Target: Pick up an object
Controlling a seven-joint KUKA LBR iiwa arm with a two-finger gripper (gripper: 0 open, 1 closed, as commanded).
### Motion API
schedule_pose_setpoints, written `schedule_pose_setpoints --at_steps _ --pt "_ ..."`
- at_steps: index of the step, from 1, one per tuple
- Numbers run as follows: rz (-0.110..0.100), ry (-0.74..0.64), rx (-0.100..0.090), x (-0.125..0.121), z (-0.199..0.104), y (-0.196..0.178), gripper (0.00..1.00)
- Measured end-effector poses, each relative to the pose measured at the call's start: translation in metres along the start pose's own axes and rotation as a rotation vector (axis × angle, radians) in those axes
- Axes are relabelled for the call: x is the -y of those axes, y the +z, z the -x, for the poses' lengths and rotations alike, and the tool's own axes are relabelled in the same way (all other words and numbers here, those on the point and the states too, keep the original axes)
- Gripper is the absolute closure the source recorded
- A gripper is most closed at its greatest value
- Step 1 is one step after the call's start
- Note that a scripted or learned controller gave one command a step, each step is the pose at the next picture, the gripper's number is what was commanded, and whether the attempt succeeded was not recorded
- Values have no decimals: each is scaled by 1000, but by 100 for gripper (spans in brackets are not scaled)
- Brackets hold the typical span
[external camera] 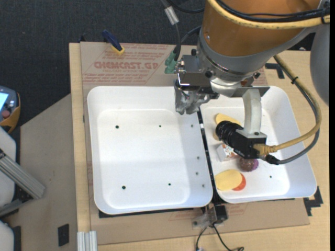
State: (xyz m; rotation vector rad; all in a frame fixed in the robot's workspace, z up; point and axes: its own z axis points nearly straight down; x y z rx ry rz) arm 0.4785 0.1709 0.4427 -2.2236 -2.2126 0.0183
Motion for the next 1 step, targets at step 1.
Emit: schedule_pose_setpoints --at_steps 1 --pt "18 2 -5 -1 58 -39 100"
